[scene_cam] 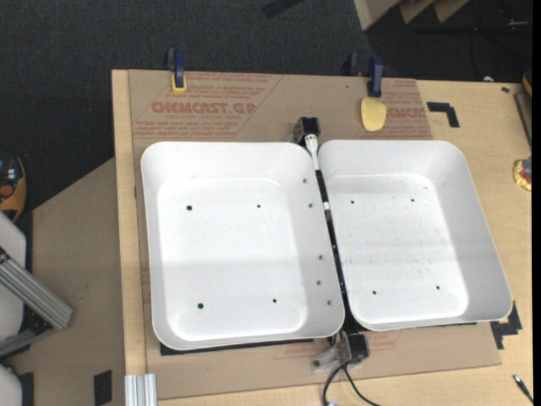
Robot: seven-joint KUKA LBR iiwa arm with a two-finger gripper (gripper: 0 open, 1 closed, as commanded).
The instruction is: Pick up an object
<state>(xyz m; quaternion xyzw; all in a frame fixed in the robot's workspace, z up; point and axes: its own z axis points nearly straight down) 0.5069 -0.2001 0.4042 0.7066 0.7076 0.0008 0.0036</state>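
Two shallow white bins sit side by side on the brown board. The left bin [228, 244] shows a plain white floor with a few small dark dots. The right bin [406, 235] shows the same white floor, marked with faint grey scuffs and small dots. A black strip [325, 218] runs along the seam between them.
Two blue clamps [177, 68] [374, 76] hold the board's far edge, with a yellow pad [373, 114] below the right one. A connector and cable [345, 358] sit at the front of the seam. An aluminium rail [34, 290] lies at the left.
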